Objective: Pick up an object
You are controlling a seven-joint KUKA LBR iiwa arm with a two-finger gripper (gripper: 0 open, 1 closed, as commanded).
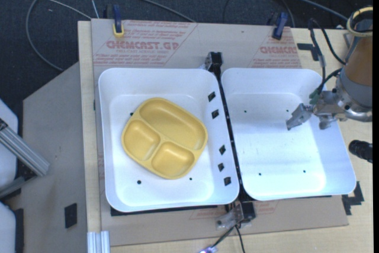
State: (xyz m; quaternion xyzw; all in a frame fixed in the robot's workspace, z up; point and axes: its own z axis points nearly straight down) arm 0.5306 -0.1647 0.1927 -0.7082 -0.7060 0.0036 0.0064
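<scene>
Our gripper (296, 119) hangs over the right bin (278, 183); we cannot tell how it is set. The only thing to pick, a yellow divided plate (164, 137), lies well to its left in the left bin (112, 145), across the clamped divider (222, 127). We should probably pinch the plate's raised rim, not its flat middle. Its long axis runs diagonally, upper-left to lower-right, cavities facing up.
</scene>
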